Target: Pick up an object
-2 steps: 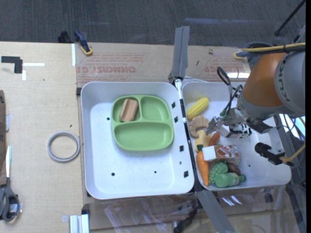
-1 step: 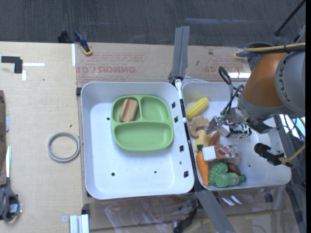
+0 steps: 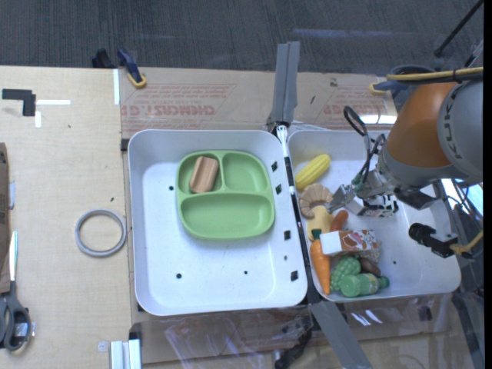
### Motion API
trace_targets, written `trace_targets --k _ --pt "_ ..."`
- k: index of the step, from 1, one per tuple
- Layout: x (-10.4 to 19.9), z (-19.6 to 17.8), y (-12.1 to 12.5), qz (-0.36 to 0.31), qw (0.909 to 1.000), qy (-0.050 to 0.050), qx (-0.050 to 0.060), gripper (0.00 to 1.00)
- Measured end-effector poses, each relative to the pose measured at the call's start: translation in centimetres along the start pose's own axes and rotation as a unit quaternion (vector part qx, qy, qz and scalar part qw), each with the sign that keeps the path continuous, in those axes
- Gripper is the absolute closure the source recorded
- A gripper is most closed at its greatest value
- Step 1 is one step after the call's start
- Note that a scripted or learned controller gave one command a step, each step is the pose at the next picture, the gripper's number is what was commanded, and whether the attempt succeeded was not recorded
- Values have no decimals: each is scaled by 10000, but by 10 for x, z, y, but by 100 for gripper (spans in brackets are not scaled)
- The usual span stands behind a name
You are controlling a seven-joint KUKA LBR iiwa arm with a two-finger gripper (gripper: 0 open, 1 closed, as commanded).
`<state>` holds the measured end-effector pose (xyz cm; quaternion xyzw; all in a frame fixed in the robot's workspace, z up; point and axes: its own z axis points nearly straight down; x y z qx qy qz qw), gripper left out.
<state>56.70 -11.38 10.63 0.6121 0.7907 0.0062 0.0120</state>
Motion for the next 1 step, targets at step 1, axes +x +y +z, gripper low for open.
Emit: trace_targets --k 1 --pt "7 0 3 -134 9999 -41 -8 0"
